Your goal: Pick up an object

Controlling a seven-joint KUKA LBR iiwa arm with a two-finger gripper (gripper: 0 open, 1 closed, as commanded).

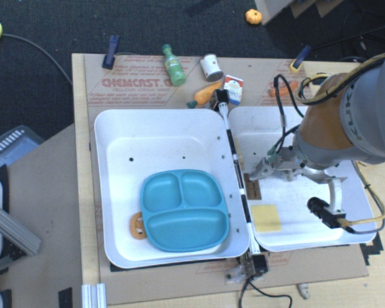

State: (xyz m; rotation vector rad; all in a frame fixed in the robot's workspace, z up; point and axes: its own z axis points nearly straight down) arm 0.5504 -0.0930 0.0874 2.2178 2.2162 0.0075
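Observation:
My gripper (264, 169) hangs low over the left side of the right bin (295, 236), under the grey arm with its orange band (324, 130). Just below it, against the bin's left wall, lies a small brown block (253, 189). A yellow sponge (266, 217) lies flat on the bin floor a little nearer the front. In the left bin (115, 140) a blue divided plate (183, 209) rests toward the front. A small brown pretzel-like piece (137, 226) peeks out at the plate's left edge. Nothing visible is lifted off either bin floor.
Behind the bins on the cardboard lie a green bottle (174, 66), a small can (210, 66), an orange carrot (207, 94) and a small carton (232, 89). Blue clamps (110, 51) grip the board's back edge. Black cables (281, 108) loop beside the arm.

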